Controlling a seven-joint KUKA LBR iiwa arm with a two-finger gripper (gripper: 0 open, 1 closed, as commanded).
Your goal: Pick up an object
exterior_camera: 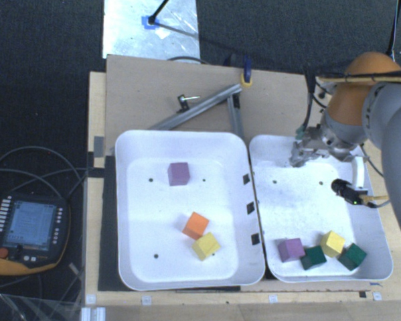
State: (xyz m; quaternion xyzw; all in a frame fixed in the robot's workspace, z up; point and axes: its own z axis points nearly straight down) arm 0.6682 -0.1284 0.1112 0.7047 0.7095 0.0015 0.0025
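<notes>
In the left bin lie a purple cube, an orange cube and a yellow cube; the orange and yellow ones touch. The right bin holds a purple cube, a dark green cube, a yellow cube and another green cube, clustered along its near edge. My gripper hangs over the far left part of the right bin, well away from that cluster. Its small grey tips are too unclear to read.
A metal bar lies slanted on the cardboard behind the left bin, near a blue clamp. A black fitting on a cable hangs over the right bin's right side. A teach pendant rests on the floor at left.
</notes>
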